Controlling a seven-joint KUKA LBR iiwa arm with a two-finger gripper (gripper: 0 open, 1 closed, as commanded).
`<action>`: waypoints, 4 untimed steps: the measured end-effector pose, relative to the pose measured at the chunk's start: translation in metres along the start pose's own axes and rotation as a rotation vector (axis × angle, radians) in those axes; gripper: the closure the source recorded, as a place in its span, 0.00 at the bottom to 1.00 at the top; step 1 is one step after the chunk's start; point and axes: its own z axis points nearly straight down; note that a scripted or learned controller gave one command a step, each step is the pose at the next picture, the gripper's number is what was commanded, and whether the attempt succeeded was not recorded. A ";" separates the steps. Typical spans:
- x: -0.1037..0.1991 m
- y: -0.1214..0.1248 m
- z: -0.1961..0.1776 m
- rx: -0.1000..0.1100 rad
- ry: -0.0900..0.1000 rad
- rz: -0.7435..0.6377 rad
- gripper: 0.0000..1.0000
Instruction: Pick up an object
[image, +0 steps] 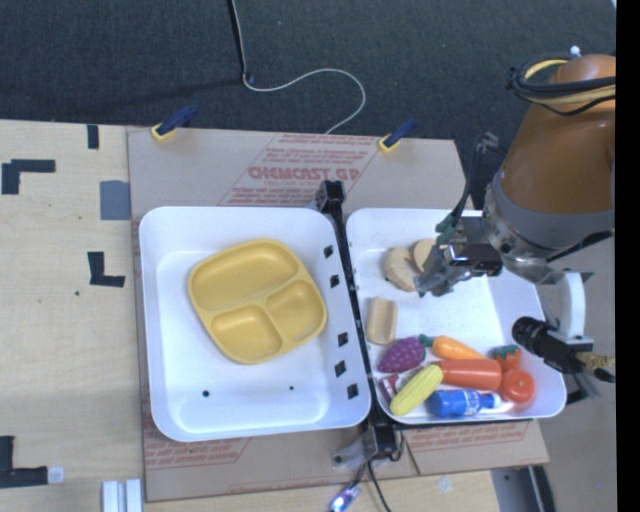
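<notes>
My gripper (432, 281) hangs over the far part of the right bin (525, 300), its dark fingers pointing down and left beside a tan potato-like piece (402, 266) and a second pale lump (424, 250) partly hidden behind them. I see nothing between the fingers. Nearer the front of that bin lie a beige bread slice (381, 321), purple grapes (402, 353), a carrot (456, 349), a yellow corn cob (416, 389), an orange-red sausage-like piece (470, 374), a tomato (517, 385) and a blue and white tube (462, 403).
The left bin (170, 330) holds a yellow divided plate (257, 299). A black divider (343, 290) runs between the two bins. The arm's grey and orange body (560, 150) looms over the right bin's far right. Cardboard (300, 170) lies under both bins.
</notes>
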 end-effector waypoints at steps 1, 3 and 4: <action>0.032 0.001 -0.146 -0.003 0.000 0.000 1.00; 0.088 0.001 -0.158 0.017 -0.003 0.005 1.00; 0.079 0.000 -0.125 0.018 -0.003 0.007 1.00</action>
